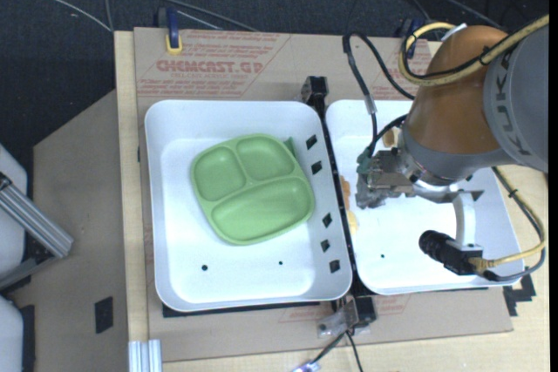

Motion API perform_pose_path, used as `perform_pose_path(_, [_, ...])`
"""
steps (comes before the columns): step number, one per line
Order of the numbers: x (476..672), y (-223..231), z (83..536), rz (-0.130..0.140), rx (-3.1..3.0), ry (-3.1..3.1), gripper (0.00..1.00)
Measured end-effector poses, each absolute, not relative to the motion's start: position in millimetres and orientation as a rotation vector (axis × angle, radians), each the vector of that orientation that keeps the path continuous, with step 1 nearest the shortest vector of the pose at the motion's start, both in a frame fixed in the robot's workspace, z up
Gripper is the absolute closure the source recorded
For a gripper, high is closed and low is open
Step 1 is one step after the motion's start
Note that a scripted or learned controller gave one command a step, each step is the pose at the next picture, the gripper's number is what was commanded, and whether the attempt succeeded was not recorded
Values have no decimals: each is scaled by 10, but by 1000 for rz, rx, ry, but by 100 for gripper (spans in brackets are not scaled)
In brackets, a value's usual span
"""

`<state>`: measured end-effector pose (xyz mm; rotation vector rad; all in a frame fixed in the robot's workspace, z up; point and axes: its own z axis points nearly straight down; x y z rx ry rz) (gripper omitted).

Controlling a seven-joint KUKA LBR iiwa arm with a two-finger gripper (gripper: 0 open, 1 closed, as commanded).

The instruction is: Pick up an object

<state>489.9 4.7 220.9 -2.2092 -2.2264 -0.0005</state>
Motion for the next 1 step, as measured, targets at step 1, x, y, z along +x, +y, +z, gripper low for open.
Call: perform_pose_path(1, [4887,512,2195,0,-2213,-2226,100])
